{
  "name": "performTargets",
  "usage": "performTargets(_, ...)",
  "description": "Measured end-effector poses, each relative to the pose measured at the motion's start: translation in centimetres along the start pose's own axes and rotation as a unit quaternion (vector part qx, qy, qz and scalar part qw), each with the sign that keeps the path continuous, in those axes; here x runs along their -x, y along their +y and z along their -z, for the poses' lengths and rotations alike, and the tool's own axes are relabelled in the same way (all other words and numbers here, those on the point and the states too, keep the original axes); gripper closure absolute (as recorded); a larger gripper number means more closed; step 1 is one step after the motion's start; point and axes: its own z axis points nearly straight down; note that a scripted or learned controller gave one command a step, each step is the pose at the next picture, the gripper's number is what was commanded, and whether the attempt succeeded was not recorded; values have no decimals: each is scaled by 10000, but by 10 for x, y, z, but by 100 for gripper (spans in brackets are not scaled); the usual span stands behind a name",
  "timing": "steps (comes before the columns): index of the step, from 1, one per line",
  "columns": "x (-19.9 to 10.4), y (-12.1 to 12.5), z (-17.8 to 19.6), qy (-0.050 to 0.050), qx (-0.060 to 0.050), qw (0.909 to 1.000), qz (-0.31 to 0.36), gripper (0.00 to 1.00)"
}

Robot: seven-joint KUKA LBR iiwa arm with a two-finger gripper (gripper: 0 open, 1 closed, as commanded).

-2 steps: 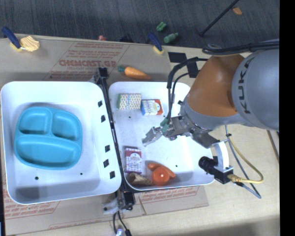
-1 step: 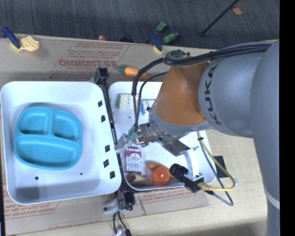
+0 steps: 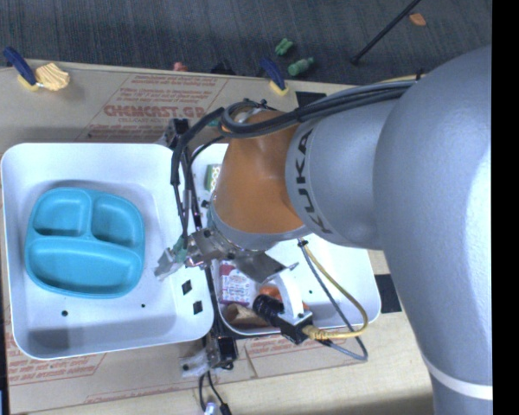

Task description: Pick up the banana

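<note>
The grey arm (image 3: 389, 171) is covering most of the right bin (image 3: 368, 288), the banana's place and the gripper's state being impossible to tell, while a blue divided tray (image 3: 85, 240) is sitting in the left bin (image 3: 35, 158).

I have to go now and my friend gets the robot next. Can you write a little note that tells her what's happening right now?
Gripper: down over the right bin, hidden under the arm's wrist, so I can't tell if it is open or shut.
Banana: I can't pick it out; the arm covers most of the right bin.
Left bin: holds a blue divided tray.
Done: nothing I can confirm.
Left: find the banana, grasp it, lift it.
</note>
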Motion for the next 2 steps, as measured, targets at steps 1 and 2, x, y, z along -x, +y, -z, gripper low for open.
performTargets(1, -44, 14, -100, 2, -5, 9945, 1051, 0)
performTargets(2, 6, 86, 64, -13, 31, 9990, 436, 0)
